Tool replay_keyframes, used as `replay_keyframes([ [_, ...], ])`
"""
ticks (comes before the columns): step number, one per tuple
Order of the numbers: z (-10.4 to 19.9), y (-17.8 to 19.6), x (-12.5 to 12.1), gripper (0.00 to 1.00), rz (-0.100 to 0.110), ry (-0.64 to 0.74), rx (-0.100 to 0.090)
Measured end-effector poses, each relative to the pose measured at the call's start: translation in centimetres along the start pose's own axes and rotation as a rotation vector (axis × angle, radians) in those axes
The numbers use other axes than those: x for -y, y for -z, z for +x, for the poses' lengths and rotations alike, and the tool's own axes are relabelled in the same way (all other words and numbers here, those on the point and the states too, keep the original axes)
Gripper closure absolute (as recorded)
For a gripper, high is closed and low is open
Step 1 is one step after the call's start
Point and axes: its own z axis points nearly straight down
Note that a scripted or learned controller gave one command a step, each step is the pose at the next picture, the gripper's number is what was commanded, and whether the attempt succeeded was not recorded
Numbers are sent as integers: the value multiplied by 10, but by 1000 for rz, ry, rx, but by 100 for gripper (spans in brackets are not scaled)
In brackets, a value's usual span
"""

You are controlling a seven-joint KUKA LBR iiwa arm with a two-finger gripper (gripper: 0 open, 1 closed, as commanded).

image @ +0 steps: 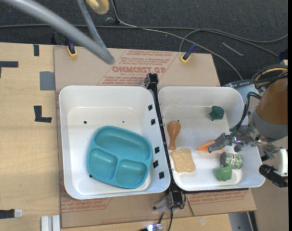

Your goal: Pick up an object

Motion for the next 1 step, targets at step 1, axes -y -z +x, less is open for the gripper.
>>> replay_keyframes([
  [1, 4, -45, 4, 0, 1, 1, -1],
])
